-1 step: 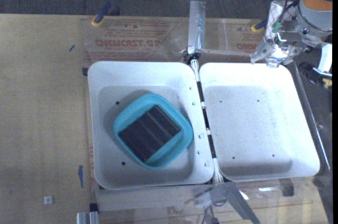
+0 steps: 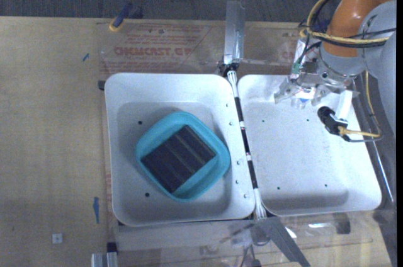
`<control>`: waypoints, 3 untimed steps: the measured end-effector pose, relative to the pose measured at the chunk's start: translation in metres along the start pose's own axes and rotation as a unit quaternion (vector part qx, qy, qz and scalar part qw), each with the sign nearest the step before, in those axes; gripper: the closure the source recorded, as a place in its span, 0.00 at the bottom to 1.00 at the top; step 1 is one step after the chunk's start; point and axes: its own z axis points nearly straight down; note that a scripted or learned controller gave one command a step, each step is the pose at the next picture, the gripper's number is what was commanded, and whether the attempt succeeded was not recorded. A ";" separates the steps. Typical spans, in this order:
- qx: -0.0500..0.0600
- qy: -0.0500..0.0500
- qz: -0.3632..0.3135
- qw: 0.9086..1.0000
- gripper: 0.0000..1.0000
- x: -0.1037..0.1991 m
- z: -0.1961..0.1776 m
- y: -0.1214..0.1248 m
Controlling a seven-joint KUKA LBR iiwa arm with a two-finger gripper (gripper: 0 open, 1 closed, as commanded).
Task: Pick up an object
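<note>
You see two shallow white plastic bins side by side on the wooden desk. In the left bin, a light blue rounded square dish lies tilted on the floor, with a dark ribbed rectangular block resting inside it. At the upper right of the frame, the grey arm with its orange band reaches over the far corner of the right bin, its pincer low above the white floor there.
</note>
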 end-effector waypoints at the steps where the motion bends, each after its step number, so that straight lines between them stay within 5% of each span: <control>1: -0.003 0.000 -0.016 1.000 0.00 -0.071 -0.027 0.006; 2: 0.004 0.008 -0.110 0.994 0.00 -0.061 0.020 -0.001; 3: 0.007 0.000 -0.228 0.974 0.00 -0.018 0.026 -0.003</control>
